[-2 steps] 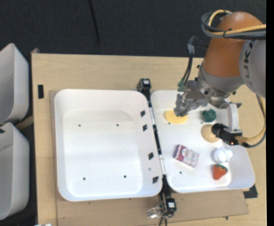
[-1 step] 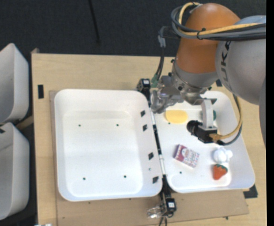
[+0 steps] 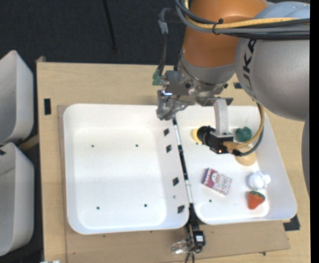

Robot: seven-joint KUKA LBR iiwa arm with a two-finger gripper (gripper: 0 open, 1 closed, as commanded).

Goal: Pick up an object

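Carton (image 3: 217, 181) looks my easiest pick: a small pink-and-white box lying flat in the right bin (image 3: 231, 210), near the red strawberry (image 3: 256, 200). I judge it light and stiff but crushable, so I would take it across its narrow sides. My pincer (image 3: 165, 107) hangs at the bins' far rim by the divider; whether it is open or closed, I cannot tell.

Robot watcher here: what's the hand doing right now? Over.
Hand above the far end of the wall between bins. Pink box, strawberry, white piece lying loose in the arm-side bin, none lifted. Nothing blocking them.
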